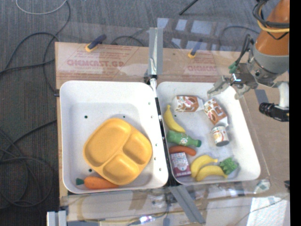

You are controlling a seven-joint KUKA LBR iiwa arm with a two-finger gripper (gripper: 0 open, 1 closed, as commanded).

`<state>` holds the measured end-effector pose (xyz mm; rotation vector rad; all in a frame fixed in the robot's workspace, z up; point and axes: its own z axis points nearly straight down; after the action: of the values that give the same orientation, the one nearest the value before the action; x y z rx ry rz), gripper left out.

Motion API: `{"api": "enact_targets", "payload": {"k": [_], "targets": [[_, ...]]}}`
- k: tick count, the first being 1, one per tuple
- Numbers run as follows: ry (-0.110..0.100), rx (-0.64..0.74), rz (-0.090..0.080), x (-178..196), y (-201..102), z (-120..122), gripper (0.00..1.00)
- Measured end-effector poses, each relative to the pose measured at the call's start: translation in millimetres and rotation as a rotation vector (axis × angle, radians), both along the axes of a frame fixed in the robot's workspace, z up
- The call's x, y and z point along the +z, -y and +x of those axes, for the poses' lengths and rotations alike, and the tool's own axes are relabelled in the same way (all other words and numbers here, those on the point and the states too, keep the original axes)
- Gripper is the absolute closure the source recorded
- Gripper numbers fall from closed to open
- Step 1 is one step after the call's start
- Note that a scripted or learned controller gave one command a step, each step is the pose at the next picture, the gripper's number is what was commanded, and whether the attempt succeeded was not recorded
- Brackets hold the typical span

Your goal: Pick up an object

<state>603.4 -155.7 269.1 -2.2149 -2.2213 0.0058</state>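
arm point(275, 36): grey | orange band | black cables (looped above) | hand point(230, 83): grey metal

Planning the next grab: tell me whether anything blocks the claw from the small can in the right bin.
Nothing visible does. The claw hovers over the right bin's far right corner, and the small can lies nearer the camera. A brown carton lies on the bin floor between them, low enough to pass over.

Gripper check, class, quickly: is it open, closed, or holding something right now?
Gripper: open, fingers spread, holding nothing, above the upper right corner of the right bin.
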Motion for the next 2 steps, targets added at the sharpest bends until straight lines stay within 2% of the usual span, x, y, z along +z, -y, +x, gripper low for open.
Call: {"api": "enact_targets", "payload": {"k": [1, 2], "targets": [[-0.003, -0.195, -0.001, -114, -22, -76, 0.00], [0.009, -0.348, -0.002, -180, -35, -41, 0.00]]}}
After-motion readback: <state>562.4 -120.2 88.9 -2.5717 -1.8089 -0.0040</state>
